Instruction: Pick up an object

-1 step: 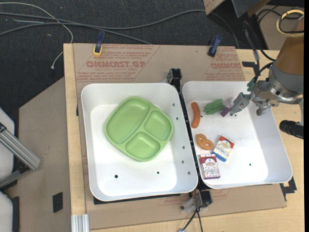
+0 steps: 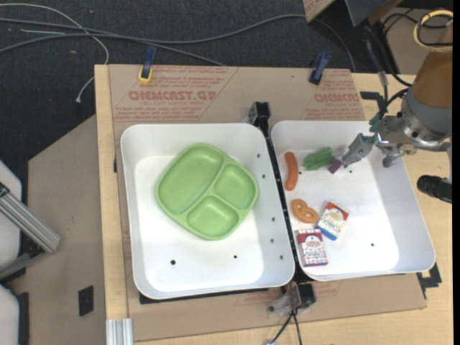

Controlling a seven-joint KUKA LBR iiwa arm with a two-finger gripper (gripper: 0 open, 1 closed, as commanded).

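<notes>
The right bin (image 2: 402, 214) holds an orange-red sausage (image 2: 290, 171), a green leafy toy piece (image 2: 317, 157), an orange pretzel (image 2: 304, 211), a blue-and-orange small box (image 2: 333, 221) and a red-and-white small box (image 2: 311, 247). My gripper (image 2: 361, 164) hangs over the upper right part of this bin, open, with its fingers spread. The left fingertip (image 2: 336, 166) is dark and sits just right of the green piece. Nothing shows between the fingers.
The left bin (image 2: 144, 264) carries a green divided plate (image 2: 207, 191). A black clamp (image 2: 259, 112) sits at the top between the bins. Blue clips (image 2: 320, 68) hold the cardboard at the back. Bare bin floor lies right of the boxes.
</notes>
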